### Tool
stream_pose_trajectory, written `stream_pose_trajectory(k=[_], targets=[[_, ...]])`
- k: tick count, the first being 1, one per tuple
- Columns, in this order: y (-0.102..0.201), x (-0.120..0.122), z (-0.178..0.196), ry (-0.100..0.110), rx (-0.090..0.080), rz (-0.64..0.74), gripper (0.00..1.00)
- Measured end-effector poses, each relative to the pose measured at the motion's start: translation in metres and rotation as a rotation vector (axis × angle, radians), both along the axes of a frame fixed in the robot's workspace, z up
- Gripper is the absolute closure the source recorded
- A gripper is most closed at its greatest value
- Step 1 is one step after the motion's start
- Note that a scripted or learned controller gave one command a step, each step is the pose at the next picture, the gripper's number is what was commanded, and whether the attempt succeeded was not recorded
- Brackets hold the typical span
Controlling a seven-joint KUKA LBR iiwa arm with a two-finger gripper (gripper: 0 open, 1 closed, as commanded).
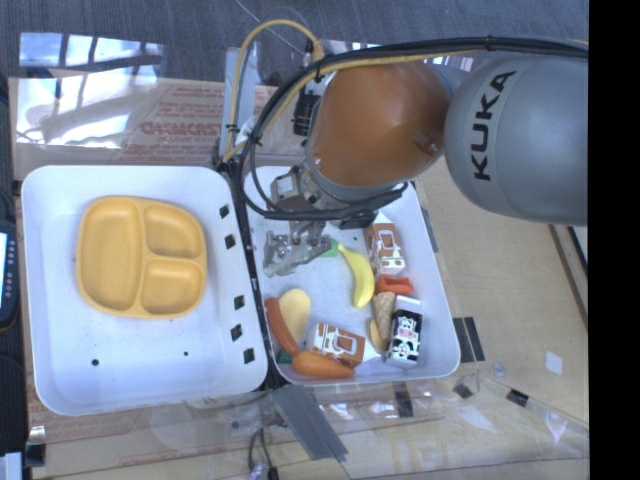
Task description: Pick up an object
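My gripper (pixel 295 250) hangs low over the upper left part of the right bin (pixel 432 268), under the arm's orange band. Its metal fingers (pixel 283 253) show nothing between them, and a small green piece (pixel 328 252) lies just to its right. Toy food lies around it: a yellow banana (pixel 358 275), a small carton (pixel 386 249), a pale chip-shaped piece (pixel 294 311), a red sausage (pixel 279 325), an orange carrot (pixel 322 365), a cracker-like box (pixel 335 343) and a black-and-white milk carton (pixel 404 338).
The left bin (pixel 60 368) holds a yellow divided plate (pixel 142 256). A black hinge strip (pixel 240 278) separates the two bins. Cables (pixel 262 88) loop from the arm above the right bin. Cardboard (pixel 160 118) lies behind the bins.
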State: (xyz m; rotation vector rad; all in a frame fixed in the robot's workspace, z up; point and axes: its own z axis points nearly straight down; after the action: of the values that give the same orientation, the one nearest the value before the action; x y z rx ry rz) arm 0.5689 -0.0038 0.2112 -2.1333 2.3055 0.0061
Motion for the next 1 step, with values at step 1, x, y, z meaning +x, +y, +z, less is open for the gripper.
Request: stream_pose_trajectory(k=[1], targets=[[0.0886,0.0303,0.0224,0.0,-0.001,-0.155,1.0]])
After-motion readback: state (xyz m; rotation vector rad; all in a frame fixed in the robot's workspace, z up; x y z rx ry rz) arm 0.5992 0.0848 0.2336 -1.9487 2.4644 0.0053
